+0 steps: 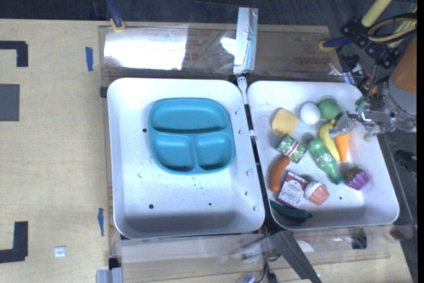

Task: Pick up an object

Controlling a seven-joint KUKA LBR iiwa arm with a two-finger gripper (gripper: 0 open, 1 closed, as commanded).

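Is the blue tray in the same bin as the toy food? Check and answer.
No. The blue tray lies alone in the left bin, while the toy food is in the right bin.

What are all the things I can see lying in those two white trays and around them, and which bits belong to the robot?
white bins: 2, white, side by side on the bench
divided plate: 1, blue, middle of the left bin
yellow block: 1, yellow, upper left of the right bin
white ball: 1, white, beside the yellow block
green round toy: 1, green, top of the right bin
banana: 1, yellow, centre of the right bin
carrots: 2, orange, one left, one by the gripper
green bottle: 1, green, centre
small carton: 1, red and white, lower part
purple toy: 1, purple, lower right
gripper: 1, metal, over the right bin's right side
arm: 1, grey with orange band, right edge
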